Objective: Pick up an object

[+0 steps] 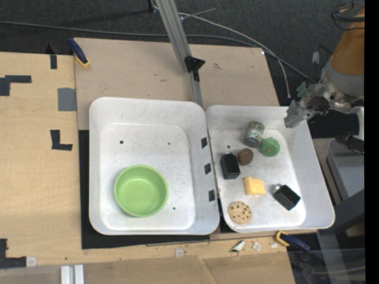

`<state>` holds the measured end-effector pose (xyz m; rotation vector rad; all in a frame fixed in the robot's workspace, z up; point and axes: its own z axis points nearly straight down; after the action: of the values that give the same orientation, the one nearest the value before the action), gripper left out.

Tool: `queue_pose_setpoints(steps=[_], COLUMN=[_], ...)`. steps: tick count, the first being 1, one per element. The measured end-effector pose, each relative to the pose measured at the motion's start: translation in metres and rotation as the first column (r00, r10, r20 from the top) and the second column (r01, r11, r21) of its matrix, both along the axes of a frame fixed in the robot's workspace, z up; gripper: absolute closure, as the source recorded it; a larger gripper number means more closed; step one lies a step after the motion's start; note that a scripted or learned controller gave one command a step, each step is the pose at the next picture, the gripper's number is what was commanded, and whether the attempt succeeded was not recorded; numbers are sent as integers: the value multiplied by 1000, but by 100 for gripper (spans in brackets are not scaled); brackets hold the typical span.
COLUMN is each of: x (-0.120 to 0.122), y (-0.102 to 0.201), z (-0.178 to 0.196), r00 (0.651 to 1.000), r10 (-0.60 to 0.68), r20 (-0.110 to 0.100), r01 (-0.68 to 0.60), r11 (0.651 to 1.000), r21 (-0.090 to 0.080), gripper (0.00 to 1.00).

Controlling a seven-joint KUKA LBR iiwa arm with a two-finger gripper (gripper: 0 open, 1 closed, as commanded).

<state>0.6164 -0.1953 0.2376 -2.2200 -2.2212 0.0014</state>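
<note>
Two white bins sit left of the hand [294,118]. The far bin [148,114] carries one green bowl [141,190]. The near bin [308,176] carries seven things: one small can [254,133], one green ball [270,147], one brown ball [245,156], two black blocks [230,165] [286,197], one yellow block [254,186] and one cookie [240,212].

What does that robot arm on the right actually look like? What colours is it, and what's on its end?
The arm is grey metal with a broad orange band above the wrist. Below the band sits a paler grey collar, and a small greenish part shows at its side. At the end is a dark grey gripper, narrow and angular, over the far right edge of the right-hand white bin. Thin cables loop by the orange band.
</note>
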Motion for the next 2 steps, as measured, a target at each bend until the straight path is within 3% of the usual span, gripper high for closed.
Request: queue_pose_setpoints(steps=[1, 2], x=[0, 5], y=[0, 6], z=[0, -51], r00=[1000, 1000], r10=[0, 2], r20=[0, -7], r01=[0, -2], r11=[1000, 1000], r21=[0, 0], gripper=[0, 0])
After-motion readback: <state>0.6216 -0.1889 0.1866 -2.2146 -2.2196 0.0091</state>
